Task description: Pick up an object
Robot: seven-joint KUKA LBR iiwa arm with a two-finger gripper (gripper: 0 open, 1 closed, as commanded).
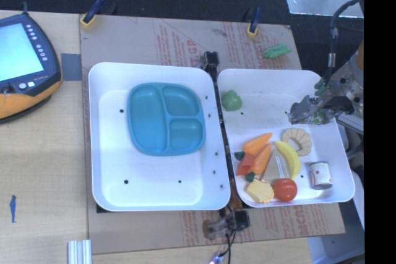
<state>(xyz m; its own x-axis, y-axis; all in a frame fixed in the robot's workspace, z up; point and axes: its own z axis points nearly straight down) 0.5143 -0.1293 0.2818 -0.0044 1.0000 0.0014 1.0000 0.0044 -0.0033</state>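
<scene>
Now | claw (304,112) over right bin (272,85), above banana (289,157) | grip state: cannot tell

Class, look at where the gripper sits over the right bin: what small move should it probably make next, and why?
Probably a short move toward the view's lower left, then down. The gripper sits by the right bin's far right side, while the nearest toys, the tan slice and banana, lie just below it in the view.
</scene>
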